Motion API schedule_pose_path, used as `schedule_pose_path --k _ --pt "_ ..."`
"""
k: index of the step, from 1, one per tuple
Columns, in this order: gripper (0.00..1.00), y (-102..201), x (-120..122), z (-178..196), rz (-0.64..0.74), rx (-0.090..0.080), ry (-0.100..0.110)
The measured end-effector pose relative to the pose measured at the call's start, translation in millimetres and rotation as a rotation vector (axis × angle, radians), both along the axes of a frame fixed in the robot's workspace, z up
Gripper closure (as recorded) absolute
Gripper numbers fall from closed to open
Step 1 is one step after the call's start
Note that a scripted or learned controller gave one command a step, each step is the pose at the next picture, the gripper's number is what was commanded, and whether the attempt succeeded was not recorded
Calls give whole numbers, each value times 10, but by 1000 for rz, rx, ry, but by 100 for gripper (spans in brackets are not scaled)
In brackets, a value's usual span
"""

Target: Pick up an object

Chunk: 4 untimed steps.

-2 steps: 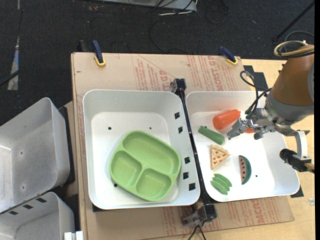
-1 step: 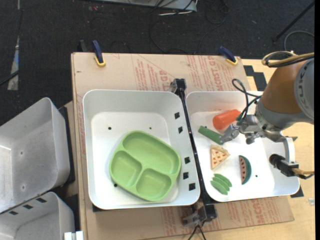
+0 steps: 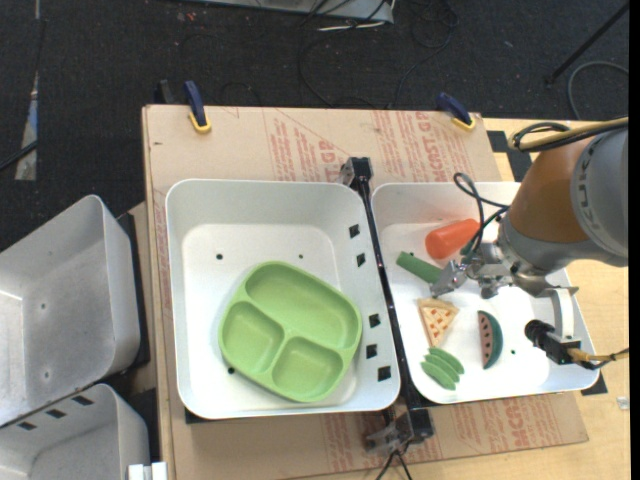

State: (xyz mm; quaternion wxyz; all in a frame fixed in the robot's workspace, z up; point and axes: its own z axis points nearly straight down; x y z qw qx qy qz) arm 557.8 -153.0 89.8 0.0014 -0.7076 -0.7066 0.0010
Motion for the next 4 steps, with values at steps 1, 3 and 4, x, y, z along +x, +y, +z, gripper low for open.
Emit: schedule_pose_path --k 1,3,4 --pt "100 0 11 126 0 -1 -4" --pt "100 -133 30 1030 1 -3 -9" --pt "100 -135 42 1357 3 -2 -8"
